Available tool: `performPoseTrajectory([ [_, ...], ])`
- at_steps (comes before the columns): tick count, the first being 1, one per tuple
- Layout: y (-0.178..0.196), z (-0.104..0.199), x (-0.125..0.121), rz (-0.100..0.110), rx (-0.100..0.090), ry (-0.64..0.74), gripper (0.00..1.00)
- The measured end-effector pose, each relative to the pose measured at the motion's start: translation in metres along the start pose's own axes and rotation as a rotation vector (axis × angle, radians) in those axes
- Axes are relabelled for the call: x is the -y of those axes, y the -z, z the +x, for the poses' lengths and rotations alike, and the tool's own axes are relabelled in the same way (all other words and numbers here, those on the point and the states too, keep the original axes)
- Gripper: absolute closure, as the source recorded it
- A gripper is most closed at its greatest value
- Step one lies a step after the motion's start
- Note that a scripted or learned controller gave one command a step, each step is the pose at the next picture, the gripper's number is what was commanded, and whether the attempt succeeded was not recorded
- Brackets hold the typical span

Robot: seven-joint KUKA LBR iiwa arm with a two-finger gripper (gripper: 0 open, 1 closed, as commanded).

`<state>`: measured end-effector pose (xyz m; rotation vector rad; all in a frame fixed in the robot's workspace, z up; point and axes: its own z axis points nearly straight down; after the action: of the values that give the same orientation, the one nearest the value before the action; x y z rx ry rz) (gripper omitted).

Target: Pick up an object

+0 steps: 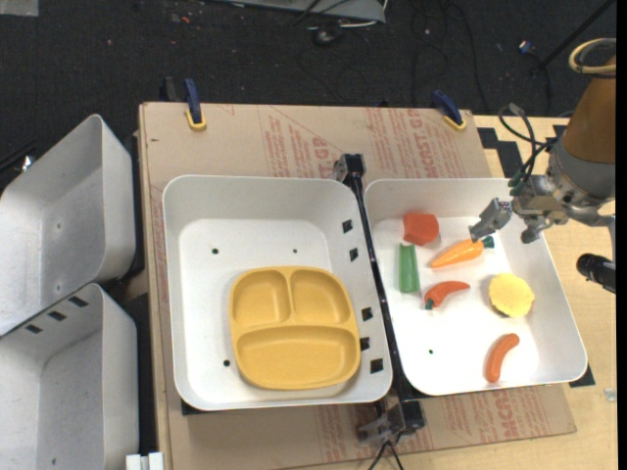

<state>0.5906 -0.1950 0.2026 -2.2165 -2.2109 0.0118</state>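
The right bin (563,355) holds several toy foods: an orange carrot (458,254), a red chunk (421,227), a green stick (408,267), a red chili (447,292), a yellow round piece (511,295) and a red sausage (501,356). My gripper (508,229) hovers over the bin's far right part, just right of and above the carrot's thick end. Its fingers stand apart, open, with nothing between them. The left fingertip (484,226) is close to the carrot's green top.
The left bin (196,223) holds a yellow divided plate (294,326). A black divider (370,272) runs between the bins. Two white tubs (59,262) stand off the bench to the left. Blue clamps (194,104) grip the board's far edge.
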Motion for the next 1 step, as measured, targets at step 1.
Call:
performPoseTrajectory([
  [1, 0.0077, 0.0006, -0.0032, -0.013, 0.003, 0.003, 0.0],
])
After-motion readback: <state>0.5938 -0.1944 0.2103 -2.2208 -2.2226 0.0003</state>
